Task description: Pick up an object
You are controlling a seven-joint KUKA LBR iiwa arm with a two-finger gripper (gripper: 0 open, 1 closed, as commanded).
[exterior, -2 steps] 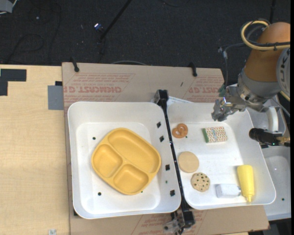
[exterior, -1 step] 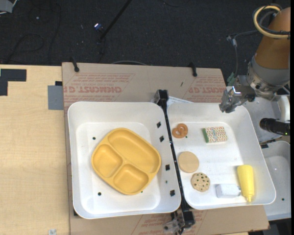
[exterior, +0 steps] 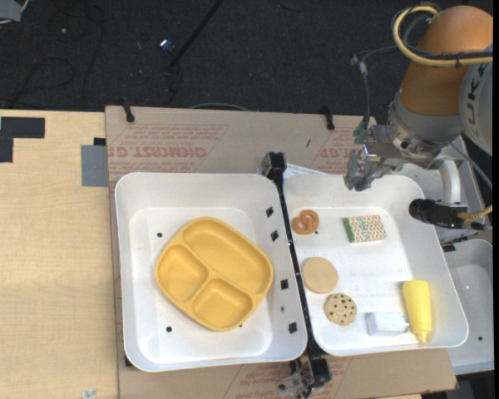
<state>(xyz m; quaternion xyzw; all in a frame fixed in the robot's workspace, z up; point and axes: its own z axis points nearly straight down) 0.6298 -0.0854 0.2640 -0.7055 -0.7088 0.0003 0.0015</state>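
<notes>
The right bin (exterior: 449, 281) holds a small brown pretzel (exterior: 305, 221), a sprinkled rectangular wafer (exterior: 365, 229), a round tan cracker (exterior: 319, 274), a chocolate-chip cookie (exterior: 340, 308), a yellow bottle (exterior: 417, 308) and a small white block (exterior: 386, 323). My gripper (exterior: 360, 175) hangs above the bin's far edge, up and right of the pretzel and above the wafer. Nothing shows between its fingers.
The left bin (exterior: 137, 223) holds a yellow divided plate (exterior: 214, 273). A black divider (exterior: 284, 248) runs between the bins. A black cylinder (exterior: 432, 213) juts in at the right bin's right edge. Cardboard lies under both bins.
</notes>
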